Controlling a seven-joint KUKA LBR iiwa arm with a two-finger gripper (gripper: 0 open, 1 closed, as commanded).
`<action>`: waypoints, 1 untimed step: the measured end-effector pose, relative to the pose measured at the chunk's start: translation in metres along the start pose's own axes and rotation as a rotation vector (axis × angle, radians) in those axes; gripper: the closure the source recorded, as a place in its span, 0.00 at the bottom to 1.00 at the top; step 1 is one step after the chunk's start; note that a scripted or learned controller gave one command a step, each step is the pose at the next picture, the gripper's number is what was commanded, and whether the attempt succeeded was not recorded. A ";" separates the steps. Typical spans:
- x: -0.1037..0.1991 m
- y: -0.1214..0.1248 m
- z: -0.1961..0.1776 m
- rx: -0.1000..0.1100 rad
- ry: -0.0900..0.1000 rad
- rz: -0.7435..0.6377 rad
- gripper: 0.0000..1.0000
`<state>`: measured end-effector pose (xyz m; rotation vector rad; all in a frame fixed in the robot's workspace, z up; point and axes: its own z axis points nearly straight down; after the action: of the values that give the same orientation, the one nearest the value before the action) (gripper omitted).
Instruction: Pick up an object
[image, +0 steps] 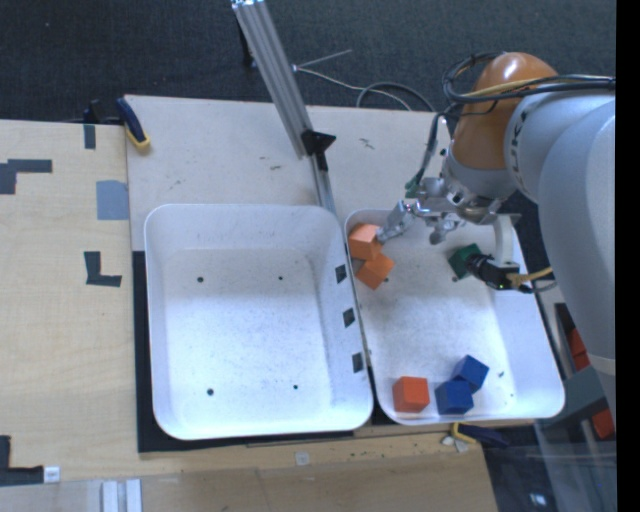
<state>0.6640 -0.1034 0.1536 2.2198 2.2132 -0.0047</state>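
My gripper (417, 228) hangs over the far end of the right bin (520, 330), open, with nothing between its fingers (394, 226). Just left of it, two orange blocks sit against the bin's far-left wall, one (364, 240) nearly touching the left finger and the other (376, 269) slightly nearer. A small green object (463, 260) lies to the right of the gripper. At the near end of this bin sit a red-orange cube (410, 393) and two blue cubes (470, 371) (454, 398) side by side.
The left bin (165, 300) stands beside the right one, and their walls meet at a shared ridge (350, 310). A slanted metal rail (285, 90) runs down to the bins' far junction. Cables (510, 275) trail near the green object.
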 end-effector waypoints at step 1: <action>-0.002 0.002 0.008 0.000 -0.004 -0.002 0.00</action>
<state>0.6665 -0.1056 0.1459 2.2157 2.2127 -0.0087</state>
